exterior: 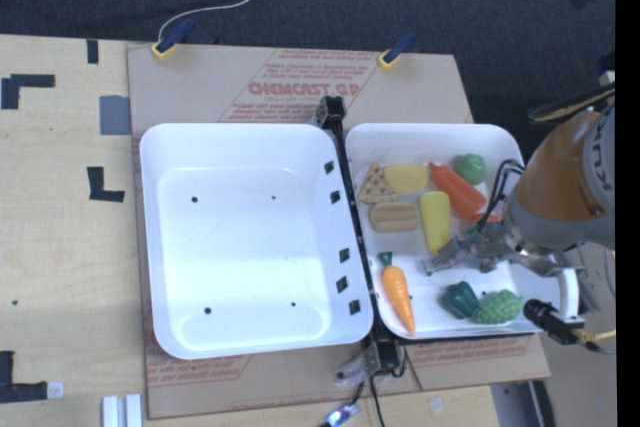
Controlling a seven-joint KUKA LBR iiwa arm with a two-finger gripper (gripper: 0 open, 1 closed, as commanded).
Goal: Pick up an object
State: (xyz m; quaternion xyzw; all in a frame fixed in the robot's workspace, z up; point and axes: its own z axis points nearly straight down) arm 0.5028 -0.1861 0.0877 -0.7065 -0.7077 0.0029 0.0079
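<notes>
Toys lie scattered in the right bin [420, 129], and the claw [445, 262] hangs low among them, near the middle of that bin. Whether the claw is apart or together I cannot tell; its grey metal blurs into the white floor, and no toy can be seen caught in it.

Just beyond the claw, toward the top of the view, a yellow block [435, 220] stands lengthwise, its near end close to the claw's tip. Up and right of the claw lies a red piece [458, 192], slanted, with a green ball [468, 167] past it by the far wall. Up and left of the claw sit a tan bun [393, 216], a yellow lump [406, 178] and a waffle wedge [374, 183], the wedge touching the lump. Down and left of the claw a carrot [398, 296] lies along the bin's left wall, leaf end toward the claw. Straight below the claw in the view rest a dark green toy [461, 299] and a pale knobbly one [498, 307], touching each other.

The arm [560, 185] rises right of the claw, over the bin's right rim. Well left of the claw, past the divider, is the left bin [240, 245]. Both bins sit on a cardboard sheet [300, 85].
</notes>
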